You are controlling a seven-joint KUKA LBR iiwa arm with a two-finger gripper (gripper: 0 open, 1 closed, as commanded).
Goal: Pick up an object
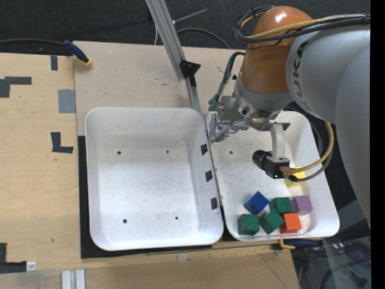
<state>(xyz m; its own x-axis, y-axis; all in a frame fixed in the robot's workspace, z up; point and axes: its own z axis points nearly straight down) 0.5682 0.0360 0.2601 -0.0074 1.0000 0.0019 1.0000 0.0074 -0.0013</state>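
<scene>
Several small blocks lie clustered in the near corner of the right bin [322, 161]: a blue block [257, 201], green blocks [248, 224] [272, 220] [281, 205], an orange block [292, 222] and a purple block [302, 204]. My gripper [221, 127] hangs over the far left part of the right bin, close to the wall shared with the left bin. It is well apart from the blocks, which sit nearer the camera and to its right. The wrist and a black camera unit [267, 162] hide part of the bin floor.
The left bin [96, 161] stands beside the right one. A slanted metal pole [171, 41] runs down to the bins' shared far corner. Cables [307, 170] loop off the wrist. Tape marks [60, 140] lie on the bench at left.
</scene>
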